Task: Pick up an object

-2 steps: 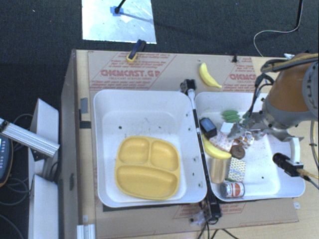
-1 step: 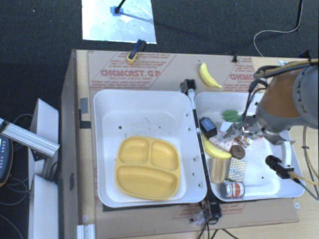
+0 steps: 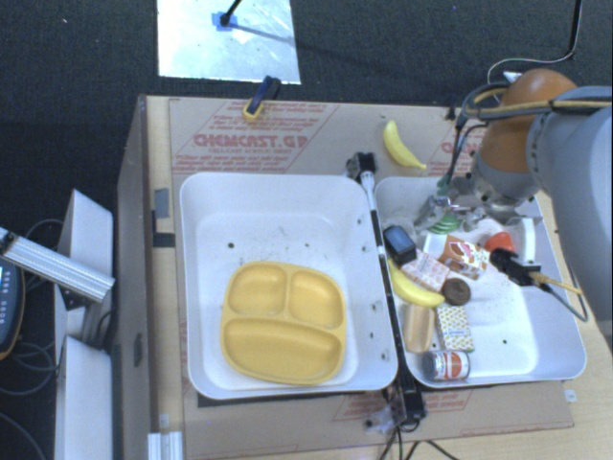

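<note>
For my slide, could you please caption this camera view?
KUKA arm's gripper lowered over the cluttered right bin; yellow divided tray in the left bin.

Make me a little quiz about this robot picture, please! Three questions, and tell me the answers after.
1. True or false: the yellow divided tray lies in the right bin.
2. Which thing lies outside both bins, on the cardboard behind them? A) soda can B) banana C) brown round piece
3. Fill in: the gripper reaches into the ____ bin.

Key
1. False. It lies in the left bin.
2. B. A second banana lies inside the right bin.
3. Right, near its back end, over a green object.
</note>
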You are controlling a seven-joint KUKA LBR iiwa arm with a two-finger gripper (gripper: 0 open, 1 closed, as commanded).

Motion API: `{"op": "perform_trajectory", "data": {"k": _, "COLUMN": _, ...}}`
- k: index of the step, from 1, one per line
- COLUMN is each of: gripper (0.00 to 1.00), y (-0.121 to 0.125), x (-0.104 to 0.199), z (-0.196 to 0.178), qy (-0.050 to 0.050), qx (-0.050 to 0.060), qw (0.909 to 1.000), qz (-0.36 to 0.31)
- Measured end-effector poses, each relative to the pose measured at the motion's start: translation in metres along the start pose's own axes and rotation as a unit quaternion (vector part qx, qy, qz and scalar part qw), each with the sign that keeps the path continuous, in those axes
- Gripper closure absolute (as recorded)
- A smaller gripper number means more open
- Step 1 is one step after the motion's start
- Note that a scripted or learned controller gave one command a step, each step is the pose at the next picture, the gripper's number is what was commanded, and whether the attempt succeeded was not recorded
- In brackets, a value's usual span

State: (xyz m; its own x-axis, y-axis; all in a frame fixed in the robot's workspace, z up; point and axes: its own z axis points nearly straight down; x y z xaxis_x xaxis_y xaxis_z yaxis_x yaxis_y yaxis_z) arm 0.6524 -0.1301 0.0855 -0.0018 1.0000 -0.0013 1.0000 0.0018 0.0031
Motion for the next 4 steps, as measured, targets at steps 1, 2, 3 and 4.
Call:
{"op": "perform_trajectory", "data": {"k": 1, "gripper": 0.00, "y": -0.091, "x": -0.050, "z": 0.001, "qy": 0.000, "qx": 0.001, "qw": 1.0000, "qz": 0.000}}
{"op": "perform_trajectory", "data": {"k": 2, "gripper": 1.00, "y": -0.090, "x": -0.050, "z": -0.010, "qy": 0.000, "qx": 0.000, "qw": 1.0000, "qz": 0.000}}
{"op": "perform_trajectory", "data": {"k": 3, "gripper": 0.00, "y": -0.090, "x": -0.050, "z": -0.010, "qy": 0.000, "qx": 0.000, "qw": 1.0000, "qz": 0.000}}
{"op": "perform_trajectory", "data": {"k": 4, "gripper": 0.00, "y": -0.030, "x": 0.037, "z": 0.003, "qy": 0.002, "qx": 0.009, "qw": 1.0000, "qz": -0.002}}
